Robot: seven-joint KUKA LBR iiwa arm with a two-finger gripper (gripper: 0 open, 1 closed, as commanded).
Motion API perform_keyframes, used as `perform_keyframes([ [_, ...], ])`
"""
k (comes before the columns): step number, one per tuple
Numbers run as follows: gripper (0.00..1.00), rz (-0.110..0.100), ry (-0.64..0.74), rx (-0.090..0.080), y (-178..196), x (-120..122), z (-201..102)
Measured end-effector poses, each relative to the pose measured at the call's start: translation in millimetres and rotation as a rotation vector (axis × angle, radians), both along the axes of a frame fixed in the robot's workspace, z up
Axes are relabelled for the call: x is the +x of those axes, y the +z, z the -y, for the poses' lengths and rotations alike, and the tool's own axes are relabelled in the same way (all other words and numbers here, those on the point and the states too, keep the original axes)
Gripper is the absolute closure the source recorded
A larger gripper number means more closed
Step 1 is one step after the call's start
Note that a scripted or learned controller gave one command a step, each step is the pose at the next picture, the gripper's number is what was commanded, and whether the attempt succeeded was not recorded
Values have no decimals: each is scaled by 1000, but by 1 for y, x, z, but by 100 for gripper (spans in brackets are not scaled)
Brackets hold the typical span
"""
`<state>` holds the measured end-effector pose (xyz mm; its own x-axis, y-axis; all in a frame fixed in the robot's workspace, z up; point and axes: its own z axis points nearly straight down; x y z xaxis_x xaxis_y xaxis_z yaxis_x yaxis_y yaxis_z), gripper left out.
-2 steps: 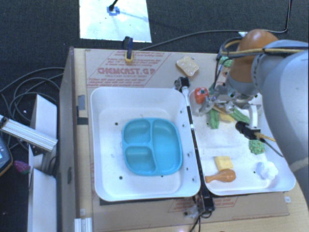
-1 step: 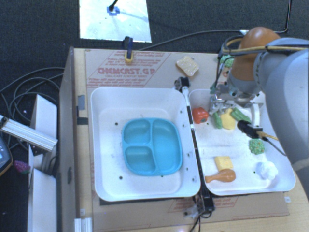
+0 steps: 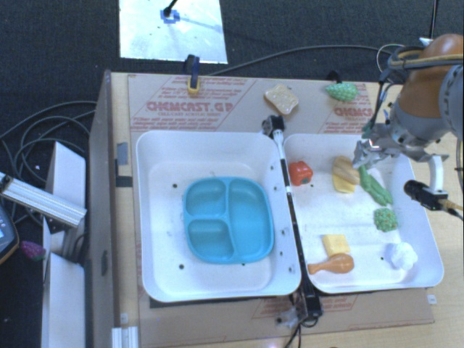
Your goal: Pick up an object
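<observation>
Over the right bin (image 3: pixel 428 263), the gripper (image 3: pixel 365 153) hangs near the far rim, and whether its jaws stand wide or narrow cannot be told. Just below it lie a yellow piece (image 3: pixel 344 177) and a long green pod (image 3: pixel 375 185), the likeliest target. The pod looks like light, stiff, smooth plastic, best pinched across its narrow middle. It lies just toward the near side of the gripper, slanting away.

Blue divided tray (image 3: pixel 228 220) in left bin (image 3: pixel 156 158).
</observation>
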<state>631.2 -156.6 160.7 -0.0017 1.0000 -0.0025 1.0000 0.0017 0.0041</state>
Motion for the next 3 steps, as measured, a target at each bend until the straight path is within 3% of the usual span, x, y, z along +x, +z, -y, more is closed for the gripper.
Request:
perform_keyframes([
  [1,100,-1,0,1,40,-28,20],
  [3,100,-2,3,3,54,-12,-129],
])
